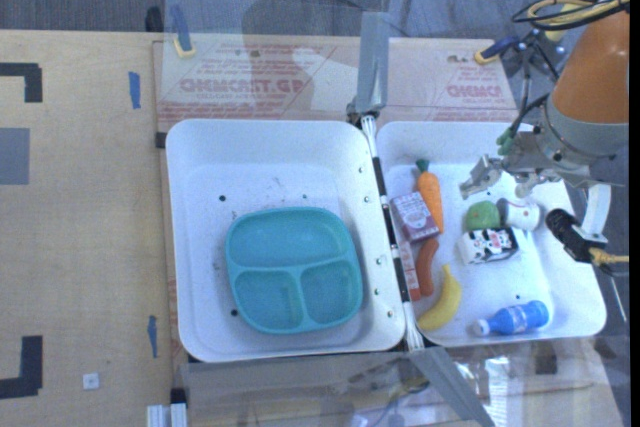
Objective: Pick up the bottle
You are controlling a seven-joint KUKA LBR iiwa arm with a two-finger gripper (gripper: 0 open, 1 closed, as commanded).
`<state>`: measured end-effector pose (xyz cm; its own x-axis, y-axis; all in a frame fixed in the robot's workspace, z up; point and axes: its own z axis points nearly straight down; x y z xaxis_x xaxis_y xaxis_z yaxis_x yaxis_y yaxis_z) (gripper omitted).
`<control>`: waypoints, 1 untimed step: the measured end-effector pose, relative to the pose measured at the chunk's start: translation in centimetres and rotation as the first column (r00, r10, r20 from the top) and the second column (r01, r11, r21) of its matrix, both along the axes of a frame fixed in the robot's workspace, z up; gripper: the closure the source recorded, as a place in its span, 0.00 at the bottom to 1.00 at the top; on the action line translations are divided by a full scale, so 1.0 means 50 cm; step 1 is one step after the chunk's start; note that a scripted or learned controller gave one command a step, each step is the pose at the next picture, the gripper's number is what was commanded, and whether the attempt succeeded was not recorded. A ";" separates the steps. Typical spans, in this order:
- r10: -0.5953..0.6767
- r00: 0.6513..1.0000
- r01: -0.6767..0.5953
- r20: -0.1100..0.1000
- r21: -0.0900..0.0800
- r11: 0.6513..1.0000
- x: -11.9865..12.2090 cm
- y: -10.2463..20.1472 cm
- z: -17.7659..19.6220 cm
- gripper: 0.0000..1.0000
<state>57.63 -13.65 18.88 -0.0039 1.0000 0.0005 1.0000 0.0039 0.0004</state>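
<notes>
One small blue bottle (512, 319) to pick, lying on its side at the near edge of the right bin (590, 310), white cap pointing toward the banana (443, 301) but apart from it. Looks like light plastic, stiff enough to take a firm squeeze, yet smooth and round, so likely to roll or slip out of a loose pinch. Best taken across the middle of the body, square to its long axis, not at the narrow cap end. Little room between bottle and bin wall on the near side, probably a tight fit there.

Farther in: a black-and-white patterned toy (489, 244), a green lump (481, 214) too blurred to name, a reddish piece (426, 267) half tucked under a small carton (412, 215), then a carrot (430, 195) by the divider. Across the divider, a teal divided plate (293, 269) in the left bin (200, 165).

Farther still, hanging over the back of the right bin, well apart from the bottle: the gripper (515, 185). Open or closed, cannot tell; too cluttered by brackets and cables, and partly masked by the orange-banded wrist. Nothing visibly held. Something white just under it, hard to make out as part or toy.
</notes>
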 end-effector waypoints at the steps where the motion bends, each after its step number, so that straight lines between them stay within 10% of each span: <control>1: -0.003 1.000 0.003 0.002 -0.002 1.000 -0.003 -0.059 0.088 0.00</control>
<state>57.47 -16.61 23.28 -0.0008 1.0000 -0.0011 1.0000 0.0008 0.0026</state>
